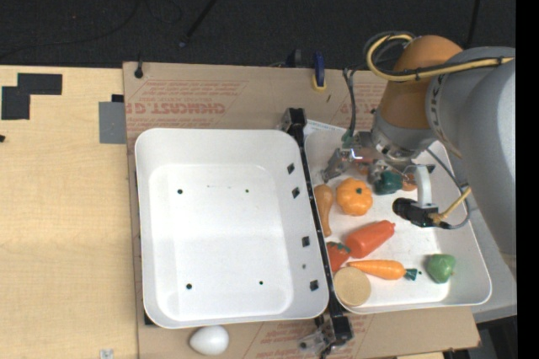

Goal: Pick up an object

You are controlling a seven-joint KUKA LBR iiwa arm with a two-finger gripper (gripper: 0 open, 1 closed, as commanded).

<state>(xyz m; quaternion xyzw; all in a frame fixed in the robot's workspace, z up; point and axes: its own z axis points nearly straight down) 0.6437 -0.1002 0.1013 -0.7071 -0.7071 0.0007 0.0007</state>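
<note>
While the arm (455, 96) reaches in over the right bin (472, 286), nothing shows as lifted, so I judge the pick not yet made. The gripper (381, 168) hangs low over the far end of that bin, just beside a small pumpkin (354, 196) and what looks like a dark green toy (388, 181) right under it. Whether it is apart or together I cannot tell (the wrist and cables crowd that spot), and no object can be seen clamped in it.

All the candidates lie in the right bin: the pumpkin near the divider, a red pepper (370, 237) below it, a carrot (379, 269) nearer the front, a green piece (440, 267) at the front right corner, a tan disc (352, 286) at the front left corner, and a pale orange piece (323, 208) along the left wall. The left bin (152, 180) holds nothing that could be picked. A white egg (209, 340) sits on the worktop (59, 222) outside, in front of the left bin.

What is left, as I read it, is nearly everything: settling on one object, closing on it, and raising it clear of the bin. The pumpkin or the green toy seem the likeliest targets, being nearest
</note>
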